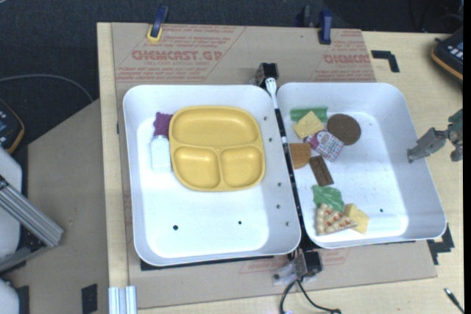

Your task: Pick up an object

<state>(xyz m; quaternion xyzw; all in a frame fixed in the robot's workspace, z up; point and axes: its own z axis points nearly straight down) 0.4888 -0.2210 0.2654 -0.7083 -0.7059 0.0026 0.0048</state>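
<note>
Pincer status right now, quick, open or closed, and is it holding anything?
Pincer: at the right edge of the right bin, nothing visible between its tips; open or closed cannot be told at this size.

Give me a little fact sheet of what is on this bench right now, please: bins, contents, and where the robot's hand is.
Left bin: shallow white bin holding a yellow three-compartment plastic tray
Beside tray: white bottle with purple cap, at the tray's left edge
Right bin: shallow white bin with small toy food pieces along its left side
Pieces: round brown cookie-like disc, yellow cheese-like wedge, dark brown bar, green leafy piece
Gripper: grey gripper at the right bin's right rim, holding nothing visible
Task status: nothing picked up yet
</note>
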